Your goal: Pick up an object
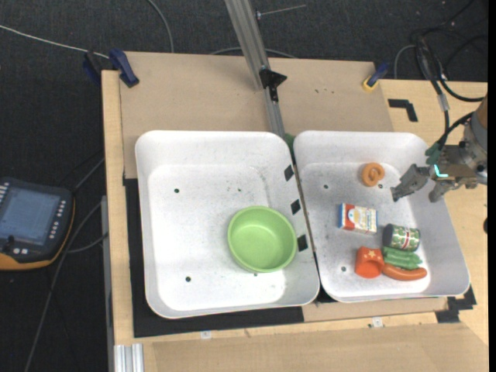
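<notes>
Nearest the lens, a green bowl (262, 239) sits in the left bin (163, 169). Over the right bin (333, 157), the jaws (423, 185) hang apart, holding nothing, near an orange ring (373, 174). Below lie a small carton (357, 218), green can (401, 238) and orange toy (370, 263). Tan worktop (201, 91), dark carpet (46, 91) around.

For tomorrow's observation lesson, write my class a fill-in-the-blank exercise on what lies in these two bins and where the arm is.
1. The green bowl lies in the ____ bin.
2. The small ring in the right bin is coloured ____.
3. The gripper hangs over the right bin's ____ edge.
4. The gripper's jaws stand ____.

Missing words: left; orange; right; open
</notes>
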